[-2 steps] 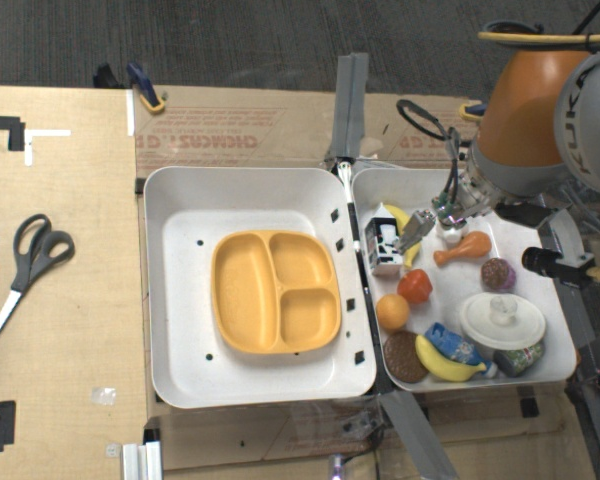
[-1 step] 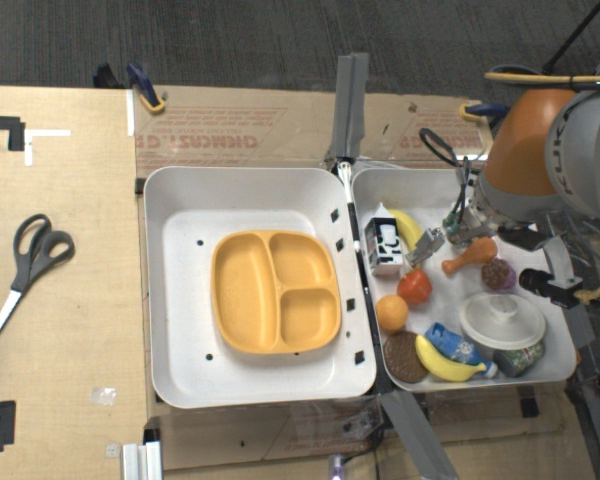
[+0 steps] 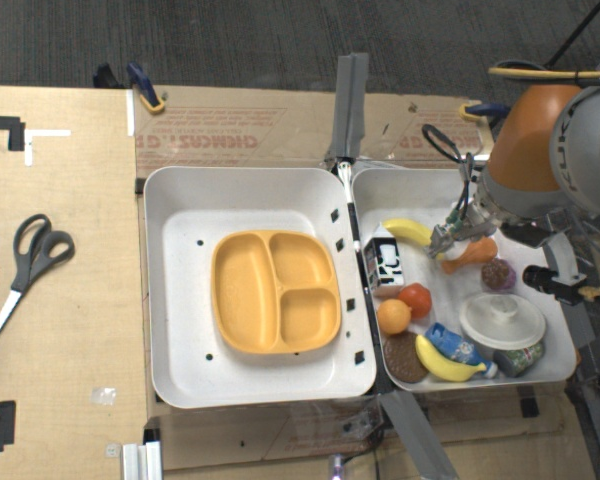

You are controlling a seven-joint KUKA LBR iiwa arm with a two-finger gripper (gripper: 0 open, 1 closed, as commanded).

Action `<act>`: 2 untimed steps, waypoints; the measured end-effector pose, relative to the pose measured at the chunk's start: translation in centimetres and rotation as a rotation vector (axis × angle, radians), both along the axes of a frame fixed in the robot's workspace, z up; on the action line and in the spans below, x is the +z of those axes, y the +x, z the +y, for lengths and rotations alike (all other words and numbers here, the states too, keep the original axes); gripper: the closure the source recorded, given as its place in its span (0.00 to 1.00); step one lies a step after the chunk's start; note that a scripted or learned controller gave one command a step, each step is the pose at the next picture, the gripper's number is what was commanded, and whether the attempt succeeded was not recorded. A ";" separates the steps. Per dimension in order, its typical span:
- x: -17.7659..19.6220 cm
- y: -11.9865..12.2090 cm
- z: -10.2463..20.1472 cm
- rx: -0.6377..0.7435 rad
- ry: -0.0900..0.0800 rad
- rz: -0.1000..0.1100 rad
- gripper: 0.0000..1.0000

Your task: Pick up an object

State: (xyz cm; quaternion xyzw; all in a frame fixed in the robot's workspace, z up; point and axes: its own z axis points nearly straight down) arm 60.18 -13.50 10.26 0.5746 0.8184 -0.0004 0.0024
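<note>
Orange carrot [image 3: 472, 253] at gripper's [image 3: 448, 236] 4 o'clock: probably light, stiff plastic; grab mid-body. Can't tell gripper state.

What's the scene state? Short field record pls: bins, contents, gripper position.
left bin: holds a yellow divided plate, three compartments
right bin: holds the loose items
items: banana, second banana, tomato, orange, carrot, purple fruit, white lid, brown disc, black-and-white box
gripper: low over the right bin, between the upper banana and the carrot
grasp: cannot tell from this view
bench: scissors left of the bins
</note>
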 end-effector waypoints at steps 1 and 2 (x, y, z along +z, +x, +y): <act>10.4 5.2 0.7 -0.173 0.001 0.002 1.00; 16.9 5.7 1.6 -0.193 0.001 0.002 1.00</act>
